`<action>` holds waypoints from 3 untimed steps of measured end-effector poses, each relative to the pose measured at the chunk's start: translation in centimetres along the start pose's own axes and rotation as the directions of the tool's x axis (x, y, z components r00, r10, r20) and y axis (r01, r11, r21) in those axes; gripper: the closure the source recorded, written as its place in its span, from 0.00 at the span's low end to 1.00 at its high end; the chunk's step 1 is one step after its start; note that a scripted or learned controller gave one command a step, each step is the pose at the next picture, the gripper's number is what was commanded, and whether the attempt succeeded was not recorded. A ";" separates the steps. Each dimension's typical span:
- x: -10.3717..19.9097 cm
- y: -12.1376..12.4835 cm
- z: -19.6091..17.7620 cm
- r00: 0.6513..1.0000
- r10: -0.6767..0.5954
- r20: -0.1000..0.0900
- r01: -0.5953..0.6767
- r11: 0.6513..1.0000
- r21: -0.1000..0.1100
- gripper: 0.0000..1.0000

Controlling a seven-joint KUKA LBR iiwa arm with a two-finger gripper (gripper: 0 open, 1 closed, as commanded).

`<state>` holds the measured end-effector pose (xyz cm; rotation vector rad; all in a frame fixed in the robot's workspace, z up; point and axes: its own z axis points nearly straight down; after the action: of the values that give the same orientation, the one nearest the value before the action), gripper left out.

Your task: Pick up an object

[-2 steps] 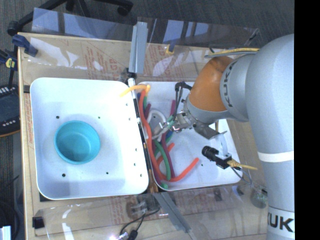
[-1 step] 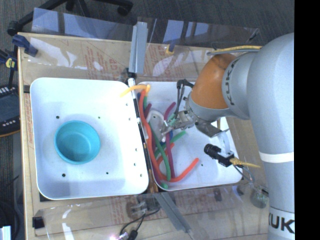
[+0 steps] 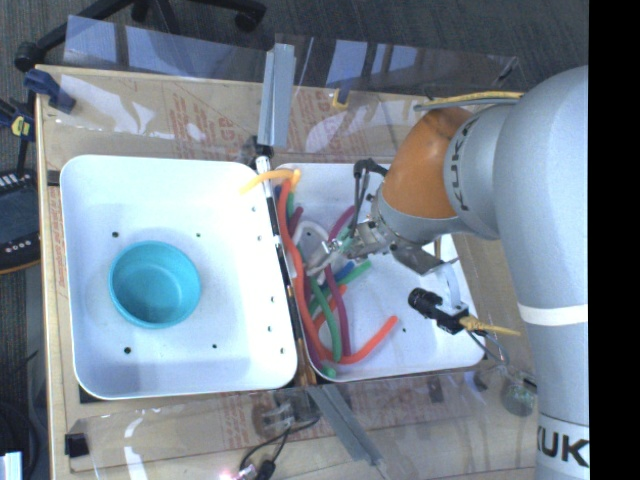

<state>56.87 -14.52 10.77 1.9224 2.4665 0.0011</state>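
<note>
The grey arm (image 3: pixel 520 198) reaches in from the right, its orange band (image 3: pixel 425 173) above the right bin (image 3: pixel 440 358). The hand (image 3: pixel 335 253) is low over the left part of that bin, among a tangle of rubber tubes; whether it is wide, narrow or holding anything cannot be told, since the wrist and tubes hide that.

The tubes lie along the bin's left wall. A red tube (image 3: pixel 300 298) runs lengthwise from the far end toward the near end, then curves. An orange tube (image 3: pixel 375 340) lies near the front, slanting up to the right. Green (image 3: pixel 328 303) and purple (image 3: pixel 343 323) tubes cross beneath the hand.

A blue bowl (image 3: pixel 155 285) sits upright in the left bin (image 3: pixel 90 188) on the desk (image 3: pixel 180 118).
</note>
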 end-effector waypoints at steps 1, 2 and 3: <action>0.2 -2.2 0.7 0.986 -0.169 0.000 0.169 0.985 -0.016 0.00; 3.0 -3.6 0.5 0.991 -0.133 0.024 0.133 0.991 -0.018 0.00; 4.2 -6.2 0.6 1.000 -0.004 0.021 0.004 1.000 -0.018 0.00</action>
<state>49.81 -12.03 10.11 1.9003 2.4490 0.0032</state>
